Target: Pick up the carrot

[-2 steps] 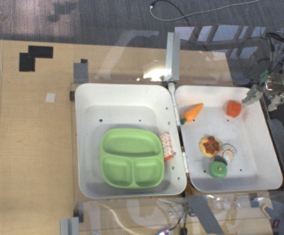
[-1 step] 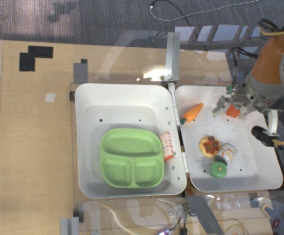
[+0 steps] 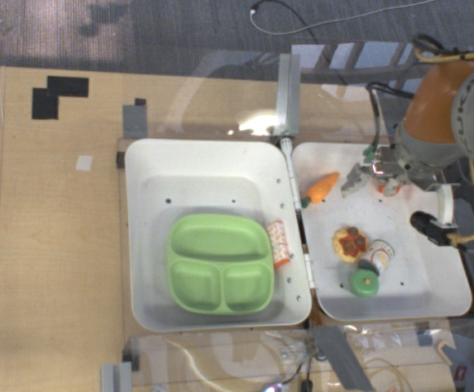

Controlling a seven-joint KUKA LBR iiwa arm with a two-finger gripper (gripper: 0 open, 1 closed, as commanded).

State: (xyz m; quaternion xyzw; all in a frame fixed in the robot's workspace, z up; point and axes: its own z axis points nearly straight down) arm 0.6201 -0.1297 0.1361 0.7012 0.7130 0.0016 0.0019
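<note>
The orange carrot (image 3: 321,188) lies in the right bin (image 3: 432,300), near its upper left corner and close to the divider between the bins. My gripper (image 3: 371,184) hangs over the same bin, just to the carrot's right. Its fingers are spread open, and one grey fingertip (image 3: 352,181) points toward the carrot from a short gap away. Nothing sits between the fingers, and the carrot lies untouched on the bin floor.
A round yellow and red toy food (image 3: 351,243), a small can (image 3: 378,256) and a green round piece (image 3: 365,282) lie lower in the right bin. The left bin (image 3: 147,186) holds a green divided plate (image 3: 220,262), with a striped packet (image 3: 278,243) by its right wall.
</note>
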